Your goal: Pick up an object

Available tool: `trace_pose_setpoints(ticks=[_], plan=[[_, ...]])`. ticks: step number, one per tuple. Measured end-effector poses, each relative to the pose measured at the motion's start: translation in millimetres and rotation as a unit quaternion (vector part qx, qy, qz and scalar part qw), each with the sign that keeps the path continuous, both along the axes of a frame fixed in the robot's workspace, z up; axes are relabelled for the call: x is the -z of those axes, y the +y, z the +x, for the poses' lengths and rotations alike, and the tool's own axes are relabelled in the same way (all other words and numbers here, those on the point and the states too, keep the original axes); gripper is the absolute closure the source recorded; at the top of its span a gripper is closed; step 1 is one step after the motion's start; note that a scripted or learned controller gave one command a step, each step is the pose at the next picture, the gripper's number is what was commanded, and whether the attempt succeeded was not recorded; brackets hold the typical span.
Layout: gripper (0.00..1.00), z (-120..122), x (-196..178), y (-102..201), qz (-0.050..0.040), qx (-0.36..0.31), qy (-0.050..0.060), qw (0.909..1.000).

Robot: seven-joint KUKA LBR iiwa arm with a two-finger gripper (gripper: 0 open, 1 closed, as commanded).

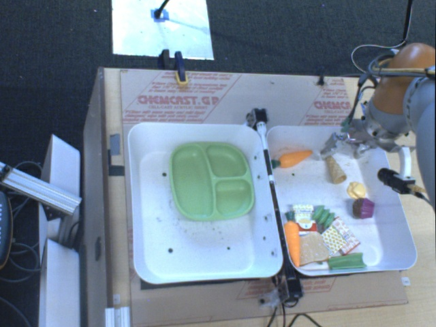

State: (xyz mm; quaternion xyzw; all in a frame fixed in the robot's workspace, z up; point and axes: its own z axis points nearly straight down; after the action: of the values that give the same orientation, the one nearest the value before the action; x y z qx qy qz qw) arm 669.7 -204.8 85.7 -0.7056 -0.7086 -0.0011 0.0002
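My gripper [349, 147] hangs over the far edge of the right bin [402, 247], open, with nothing between its fingers. Just below it lies a tan cone-shaped piece [335, 169]. An orange toy carrot [295, 159] rests to the gripper's left in the bin's far left corner. A yellow lump [355, 189] and a purple piece [363, 208] sit further toward the front. At the bin's near edge are a second carrot [291, 240], a bread slice [313, 248], a patterned packet [339, 237] and green pieces [345, 261].
The left bin [146, 251] holds a green divided plate [211, 181]. A thin divider rail [269, 182] runs between the bins. A black-tipped part [395, 180] juts over the right bin's right rim. The arm's orange band [409, 60] is above the far right corner.
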Motion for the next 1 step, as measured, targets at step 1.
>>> trace_pose_setpoints(ticks=[1], plan=[[1.00, 1.3, -11.5, -0.6, -0.0019, -0.002, -0.003, 1.0000]])
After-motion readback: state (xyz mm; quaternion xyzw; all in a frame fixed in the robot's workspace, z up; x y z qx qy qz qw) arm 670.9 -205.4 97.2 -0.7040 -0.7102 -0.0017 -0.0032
